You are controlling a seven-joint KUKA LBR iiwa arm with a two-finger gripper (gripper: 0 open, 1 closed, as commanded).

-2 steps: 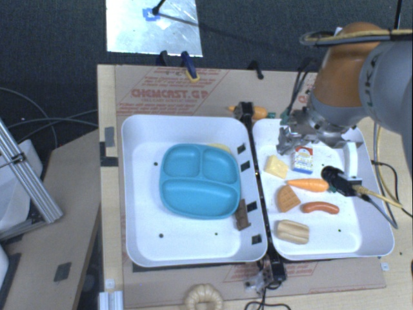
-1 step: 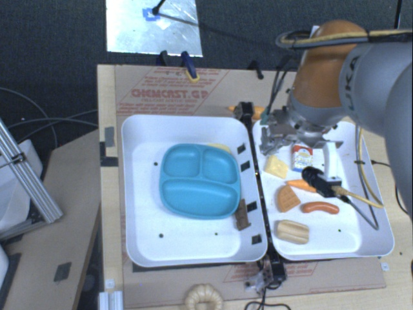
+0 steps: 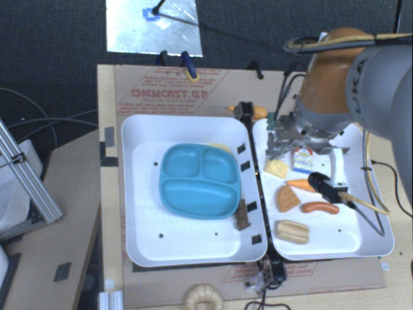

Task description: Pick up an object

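So the grey arm's gripper (image 3: 279,148) is hanging low over the back-left corner of the right-hand shallow white bin (image 3: 348,230), and honestly I'm not able to tell from this angle whether it's spread wide or closed up, the wrist is blocking too much. Nothing is visibly sitting in it.

The closest candidate is looking like the pale yellow cheese-shaped wedge (image 3: 277,168), lying just in front of the gripper and right next to the bin's left wall. A small white card with red and blue print (image 3: 301,161) is sitting just beside it, and an orange toy carrot (image 3: 301,185) is lying near its other side.

What I'm worrying about:
- the wedge is hugging the wall, so I'm guessing one side of the gripper is going to land on the rim or get jammed against it
- the sloped faces are probably going to squirt out under a squeeze
- with the card that close, it's risking grabbing the card edge instead, or both
- a nudge could be shoving the wedge into the carrot and messing up the whole cluster
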